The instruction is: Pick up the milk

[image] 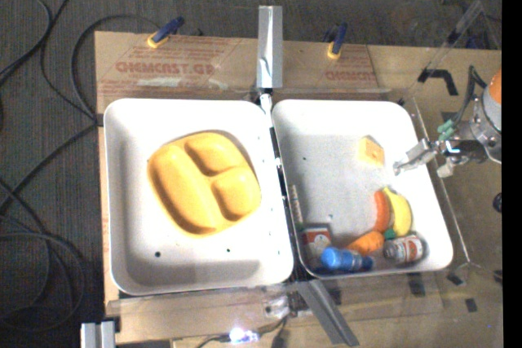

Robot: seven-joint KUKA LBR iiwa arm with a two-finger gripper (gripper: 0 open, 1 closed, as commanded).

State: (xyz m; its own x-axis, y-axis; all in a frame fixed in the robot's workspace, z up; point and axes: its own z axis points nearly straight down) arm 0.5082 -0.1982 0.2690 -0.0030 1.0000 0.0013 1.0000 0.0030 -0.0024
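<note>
Milk, a small carton (316, 239) with a white face and red print, stands in the right bin (342, 122), pressed against that bin's left wall near its front left corner, close to the table's front edge. Just beside it toward the front lies a blue bottle (341, 259), touching or nearly touching the carton's lower side. An orange carrot (366, 241) lies next along the bin's front wall, and a small can (405, 248) with a red and white label sits in the front right corner. Behind these, a yellow banana (400, 210) and an orange curved piece (382, 208) rest side by side, touching. A pale yellow wedge, perhaps cheese (372, 151), lies alone nearer the middle of the bin, toward its back right.

The claw (405, 165) is at the right bin's right wall, about halfway along it, well apart from the carton. A light metal finger (416, 155) reaches in over the bin's rim; nothing is seen between the fingers, and I cannot tell whether they are apart or together.

The left bin (122, 175) holds a yellow divided tray (204, 182), turned at a slant and lying near its middle. Two clamps with yellow and blue handles (165, 32) grip the table's back edge.
</note>
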